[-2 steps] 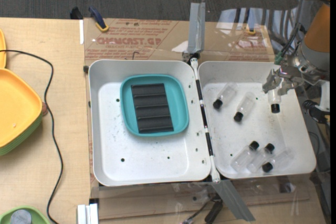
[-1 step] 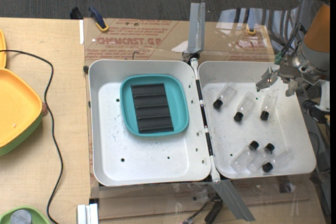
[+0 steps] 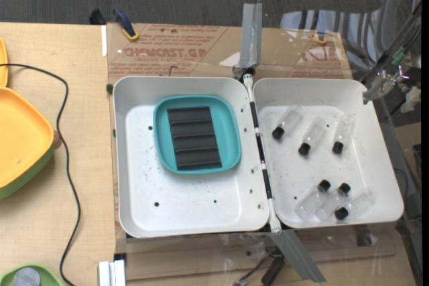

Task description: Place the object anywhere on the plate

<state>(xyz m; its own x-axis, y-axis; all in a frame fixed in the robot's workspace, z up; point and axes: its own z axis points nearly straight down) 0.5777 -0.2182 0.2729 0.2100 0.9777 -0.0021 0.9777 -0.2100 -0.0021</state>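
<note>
Starting at the gripper [image 3: 377, 86]: I've got it at the far right, poised over the upper right corner of the right bin [image 3: 375, 144], a blurred grey shape against the rim. Whether it is open or closed, I can't tell from here, and I see nothing in its grasp.

Just below and to the left of it, in that same bin, lie the clear vials [image 3: 312, 137] with black caps. Three sit in a row across the upper half, caps pointing down-left or down, the nearest one near the gripper but apart from it. Three more are bunched in the lower right part of the bin, well apart from the gripper.

Moving across the divider, the left bin [image 3: 134, 197] carries the teal plate [image 3: 230, 137] in its upper middle. A black ribbed block [image 3: 194, 138] lies on the plate, filling most of its centre. That's well apart from the gripper, on the other side of the bench.

Further out, cardboard [image 3: 201, 43] lies behind both bins, a blue and yellow tool [image 3: 125, 23] at its back left corner. Far left, stacked yellow dishes [image 3: 20, 137] sit on the wooden bench [image 3: 84, 211], with a black cable [image 3: 68, 144] snaking past them.
</note>
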